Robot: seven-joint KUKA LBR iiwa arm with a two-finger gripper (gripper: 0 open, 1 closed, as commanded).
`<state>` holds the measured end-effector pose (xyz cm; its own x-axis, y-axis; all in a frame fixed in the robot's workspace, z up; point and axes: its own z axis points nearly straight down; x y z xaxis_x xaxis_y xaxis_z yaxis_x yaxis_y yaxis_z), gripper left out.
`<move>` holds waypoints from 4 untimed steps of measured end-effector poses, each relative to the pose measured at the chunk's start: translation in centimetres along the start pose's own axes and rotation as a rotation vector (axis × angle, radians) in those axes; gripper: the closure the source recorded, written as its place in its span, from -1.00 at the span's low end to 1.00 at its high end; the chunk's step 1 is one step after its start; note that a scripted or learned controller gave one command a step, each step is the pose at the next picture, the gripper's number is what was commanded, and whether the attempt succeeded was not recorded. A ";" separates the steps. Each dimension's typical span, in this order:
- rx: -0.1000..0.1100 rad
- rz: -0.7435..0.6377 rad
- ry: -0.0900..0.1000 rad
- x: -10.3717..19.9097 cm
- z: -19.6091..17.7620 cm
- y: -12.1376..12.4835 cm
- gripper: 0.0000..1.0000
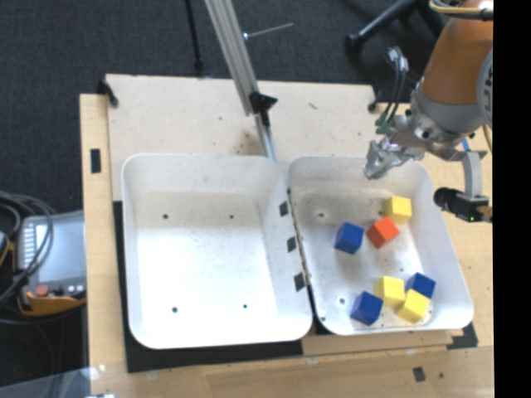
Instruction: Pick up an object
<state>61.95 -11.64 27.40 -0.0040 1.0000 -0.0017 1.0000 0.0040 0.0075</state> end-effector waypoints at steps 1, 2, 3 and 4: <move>0.008 -0.002 0.002 5.4 1.4 0.7 1.00; 0.008 -0.004 0.003 11.3 1.3 0.9 1.00; 0.009 -0.004 0.003 16.8 1.3 0.0 1.00; 0.010 -0.003 0.002 21.6 2.3 -1.0 1.00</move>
